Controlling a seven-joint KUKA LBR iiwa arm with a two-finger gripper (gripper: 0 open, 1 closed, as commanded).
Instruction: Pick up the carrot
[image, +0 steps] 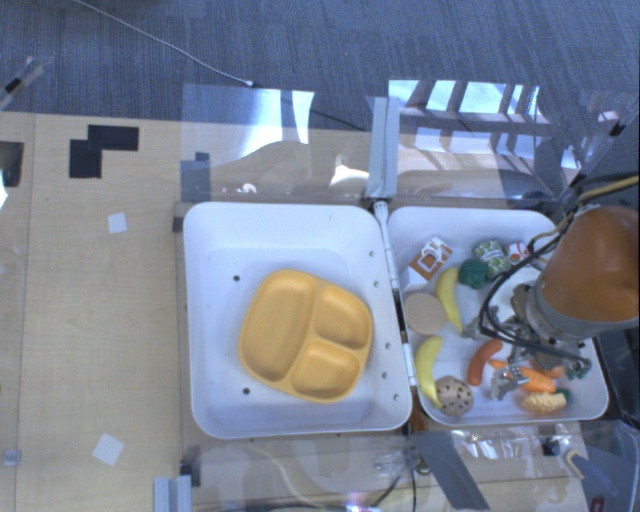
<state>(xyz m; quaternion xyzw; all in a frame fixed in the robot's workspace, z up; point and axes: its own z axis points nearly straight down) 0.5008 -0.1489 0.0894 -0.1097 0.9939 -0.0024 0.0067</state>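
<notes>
Carrot (541, 380) is lying in the right bin (598, 405), close to that bin's near right corner, an orange piece with a bit of green at its right end. You are looking at it partly under the gripper (512, 376), whose metal tip is sitting just at the carrot's left end. Whether the two are touching is not clear from above. You cannot tell how the jaws are standing, because the wrist and the dark cables are covering them. Nothing is showing as lifted or gripped.

The arm (592, 272) is reaching in over the bin's right edge, its orange band hanging above the middle of that side.

Just nearer than the carrot, a yellow corn cob (543, 402) is lying against the near edge. To the gripper's left, a red-orange sausage-shaped piece (484, 360) is lying at a slant. Further left, a speckled brown ball (454, 396) is sitting by the near left corner, with a banana (428, 366) beside it along the left edge. A tan round disc (425, 312) and a second banana (450, 297) are lying higher along that side.

In the left bin (215, 300), a yellow divided plate (306, 335) is resting near the middle.
</notes>
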